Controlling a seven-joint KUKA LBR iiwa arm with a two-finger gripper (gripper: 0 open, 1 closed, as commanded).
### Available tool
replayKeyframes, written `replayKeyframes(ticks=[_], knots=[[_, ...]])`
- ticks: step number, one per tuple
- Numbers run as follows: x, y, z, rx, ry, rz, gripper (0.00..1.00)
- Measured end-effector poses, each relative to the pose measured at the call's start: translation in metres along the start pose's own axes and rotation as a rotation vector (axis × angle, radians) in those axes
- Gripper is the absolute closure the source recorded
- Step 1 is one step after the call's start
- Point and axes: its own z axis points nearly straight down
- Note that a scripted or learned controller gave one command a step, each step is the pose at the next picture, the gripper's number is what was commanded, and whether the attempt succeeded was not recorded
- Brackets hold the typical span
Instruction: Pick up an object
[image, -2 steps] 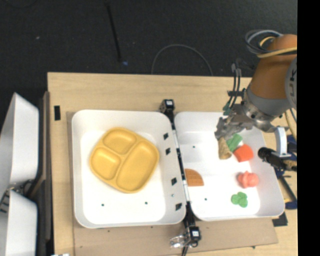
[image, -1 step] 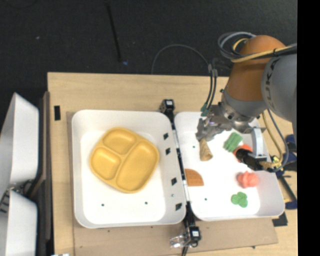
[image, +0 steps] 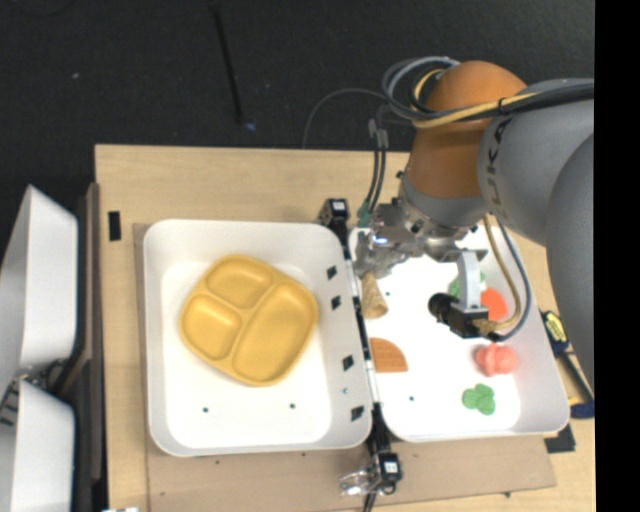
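The right bin (image: 535, 410) holds several small items. A tan cone-shaped piece (image: 373, 298) lies by its left wall. An orange-brown half-round piece (image: 388, 356) sits below that, with a pink-red lump (image: 496, 359), a green piece (image: 480, 400) and an orange piece (image: 493, 301) also in the bin. My gripper (image: 374, 262) hangs under the orange-banded wrist over the bin's upper left corner, just above the tan piece. The wrist hides much of it.
The left bin (image: 165, 420) carries a yellow divided plate (image: 248, 318). A ridge with black clips (image: 355, 330) separates the two bins. A black and white fitting (image: 458, 310) with cables hangs beside the wrist over the right bin. The arm covers the right bin's upper part.
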Motion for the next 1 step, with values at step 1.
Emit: replayKeyframes(ticks=[1], knots=[[0.046,0.0065,0.0097,0.002,-0.002,0.003,1.0]])
